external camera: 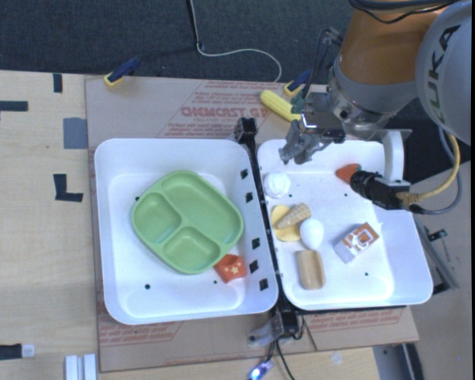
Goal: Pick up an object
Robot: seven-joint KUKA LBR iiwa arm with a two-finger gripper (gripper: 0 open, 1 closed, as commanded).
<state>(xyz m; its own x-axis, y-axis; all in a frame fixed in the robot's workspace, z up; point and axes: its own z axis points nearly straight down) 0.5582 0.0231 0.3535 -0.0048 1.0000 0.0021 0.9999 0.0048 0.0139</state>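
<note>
No single object is named by the task; the candidates lie in the right-hand shallow white plastic bin point(396, 283). Nearest the tool is a small round white ball point(278, 184), at about ten o'clock within that bin, close beside the black divider point(257, 212) between the bins. Just below it, toward six o'clock, a pale yellow corn-like piece point(290, 216), a white egg-shaped object point(311, 233) and a tan bread-roll-shaped piece point(309, 268) are clustered, some touching. A small grey and orange box point(356, 241) sits toward four o'clock, and a small red-orange piece point(347, 172) lies at about one o'clock.

The dark two-finger gripper point(295, 153) hangs above the bin's upper left part, just up and right of the white ball. Nothing is seen between its fingers; whether they are spread or closed cannot be told.

The approach step is judged to be in hand, with no grasp made. A descent toward the ball, clear of the divider, would be called for next.

In the left bin point(115, 236), a green sectioned plastic plate point(187, 221) and a small red cube point(231, 267) are seen.
</note>
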